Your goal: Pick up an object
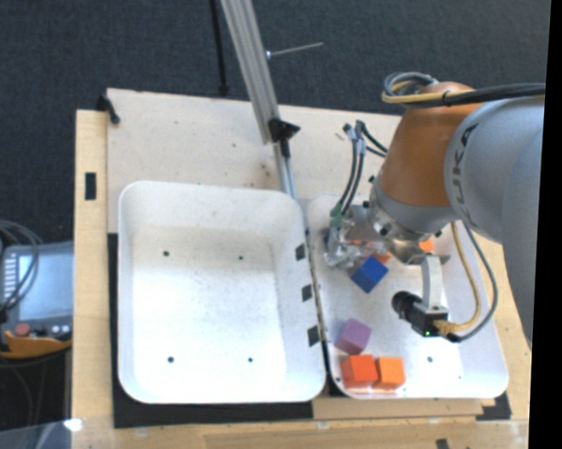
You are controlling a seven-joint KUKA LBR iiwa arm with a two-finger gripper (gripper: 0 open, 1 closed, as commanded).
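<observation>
— Where is the gripper (347, 251) sitting in the camera view?
— Low over the right bin (475, 370), beside a blue block (370, 272); the arm (453, 162) is hiding much of it, so open or shut cannot be told.
— Other blocks?
— A purple block (353, 335) and two orange blocks (373, 372) are lying near the front wall; the left bin (212, 290) is sitting alongside.

1. The left bin (212, 290) lies wide open, its white floor unobstructed.
2. In the right bin (461, 369), the arm (453, 162) crowds the far half, with a blue block (370, 272) beneath it.
3. A purple block (353, 335) and two orange blocks (372, 372) stand near the dividing rims.
4. A slanted metal rail (256, 77) crosses above the bins' far edge.
</observation>
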